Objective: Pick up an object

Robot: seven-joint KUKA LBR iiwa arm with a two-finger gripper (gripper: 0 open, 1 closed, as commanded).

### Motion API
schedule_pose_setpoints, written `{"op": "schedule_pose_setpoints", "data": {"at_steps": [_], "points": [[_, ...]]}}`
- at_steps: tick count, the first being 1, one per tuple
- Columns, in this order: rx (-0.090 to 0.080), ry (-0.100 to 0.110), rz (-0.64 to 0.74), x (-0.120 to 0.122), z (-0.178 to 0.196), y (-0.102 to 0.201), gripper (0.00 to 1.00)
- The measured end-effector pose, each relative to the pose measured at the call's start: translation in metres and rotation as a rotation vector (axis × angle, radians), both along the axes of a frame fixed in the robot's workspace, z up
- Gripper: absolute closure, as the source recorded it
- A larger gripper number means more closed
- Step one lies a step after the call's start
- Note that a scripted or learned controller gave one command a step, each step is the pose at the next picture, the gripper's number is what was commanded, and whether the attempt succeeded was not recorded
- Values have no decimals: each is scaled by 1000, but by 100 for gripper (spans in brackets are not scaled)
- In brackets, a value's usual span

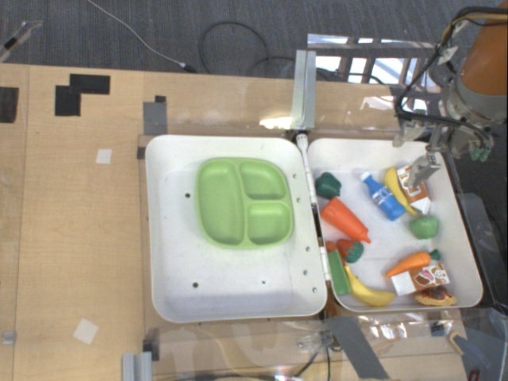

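While glossy plastic toy food (346, 218) litters the smooth white bin (473, 280), the hand's (429, 163) grip cannot be told.

The light wooden bench (71, 236) bears two shallow white bins side by side, the right bin (473, 280) reaching out below the jaws and the left bin (171, 292) well to their left, with black patches (81, 91) farther left still on the bare wood.
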State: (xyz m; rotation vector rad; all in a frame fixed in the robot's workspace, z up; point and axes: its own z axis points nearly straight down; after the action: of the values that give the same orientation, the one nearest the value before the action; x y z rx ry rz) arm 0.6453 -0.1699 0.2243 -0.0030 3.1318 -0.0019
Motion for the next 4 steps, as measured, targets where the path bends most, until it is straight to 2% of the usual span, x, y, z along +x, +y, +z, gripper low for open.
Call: {"op": "schedule_pose_setpoints", "data": {"at_steps": [1, 2, 3, 4], "points": [[-1, -4, 19, -31, -132, 18, 0], [2, -4, -76, -19, -136, 49, 0], [0, -17, -69, -15, -121, 50, 100], [-6, -7, 361, -91, -133, 36, 100]]}}
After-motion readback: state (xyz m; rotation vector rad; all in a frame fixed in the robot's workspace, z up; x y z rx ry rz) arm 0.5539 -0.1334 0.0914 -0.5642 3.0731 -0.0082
